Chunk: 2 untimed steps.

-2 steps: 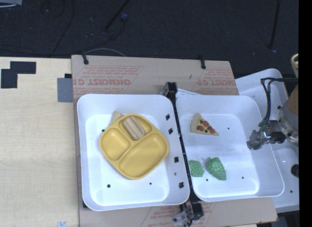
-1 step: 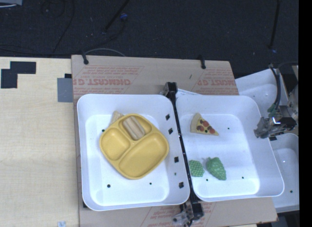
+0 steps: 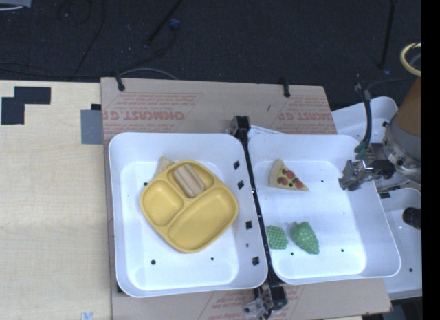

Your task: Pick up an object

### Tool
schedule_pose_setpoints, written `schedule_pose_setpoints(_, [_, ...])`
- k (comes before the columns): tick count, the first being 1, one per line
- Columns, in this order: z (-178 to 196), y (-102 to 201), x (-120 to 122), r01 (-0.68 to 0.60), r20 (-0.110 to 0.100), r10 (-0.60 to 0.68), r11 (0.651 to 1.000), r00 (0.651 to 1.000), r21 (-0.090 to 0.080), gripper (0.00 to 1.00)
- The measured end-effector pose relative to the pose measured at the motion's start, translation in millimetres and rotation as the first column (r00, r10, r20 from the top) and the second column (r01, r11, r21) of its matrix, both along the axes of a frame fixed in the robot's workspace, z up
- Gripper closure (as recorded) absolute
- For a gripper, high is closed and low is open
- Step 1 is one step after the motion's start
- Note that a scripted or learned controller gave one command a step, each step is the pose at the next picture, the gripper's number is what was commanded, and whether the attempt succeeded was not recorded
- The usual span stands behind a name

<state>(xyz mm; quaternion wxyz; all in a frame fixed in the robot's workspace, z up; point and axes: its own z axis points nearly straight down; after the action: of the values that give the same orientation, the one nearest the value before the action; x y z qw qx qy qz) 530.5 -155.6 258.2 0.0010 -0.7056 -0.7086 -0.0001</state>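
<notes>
In the right bin [image 3: 357,263] lie a pizza slice toy [image 3: 287,176] at the upper middle, a green leafy vegetable toy [image 3: 305,237] near the front, and a flatter green piece [image 3: 277,237] just left of it. My gripper [image 3: 349,178] hovers at the bin's right rim, level with the pizza slice and well to its right. Nothing shows between its fingers. In the left bin [image 3: 130,257] rests a yellow divided plate [image 3: 190,206] with a tan bread-like toy [image 3: 188,179] in its upper compartment.
A black divider [image 3: 251,201] runs between the two bins. Both bins sit on a cardboard sheet [image 3: 206,109]. Left of it is a pale wooden bench top [image 3: 48,208]. White equipment [image 3: 405,208] stands right of the right bin, under the arm.
</notes>
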Motion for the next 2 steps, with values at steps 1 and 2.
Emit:
schedule_pose_setpoints(1, [-11, 60, 14, -0.002, -0.002, 0.002, 1.000, 1.000, 0.001, 1.00])
schedule_pose_setpoints(2, [-21, 103, 34, 0.000, -0.002, 0.000, 1.000, 1.000, 0.000, 1.00])
